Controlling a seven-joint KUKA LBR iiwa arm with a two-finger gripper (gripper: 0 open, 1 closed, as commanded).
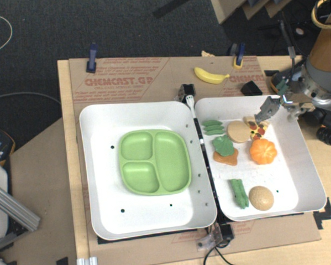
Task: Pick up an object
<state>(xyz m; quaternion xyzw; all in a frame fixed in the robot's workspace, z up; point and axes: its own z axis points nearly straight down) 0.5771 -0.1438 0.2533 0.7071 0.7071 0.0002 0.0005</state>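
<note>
My fingers (262,114) hang over the right bin (300,166), above a small yellow and red toy (258,131); I cannot tell whether they are spread or pressed together. Just beside are a tan disc (238,132) and an orange pumpkin (263,151). The left bin (102,199) carries a green divided plate (155,161). The cardboard (118,79) on the table reads "CHEMCAST", near a banana (211,75).

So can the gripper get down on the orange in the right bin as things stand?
Probably yes. The gripper hangs just up and right of the orange, whose top is uncovered. The tan round piece and small yellow-red item sit close by, though apart from it.
</note>
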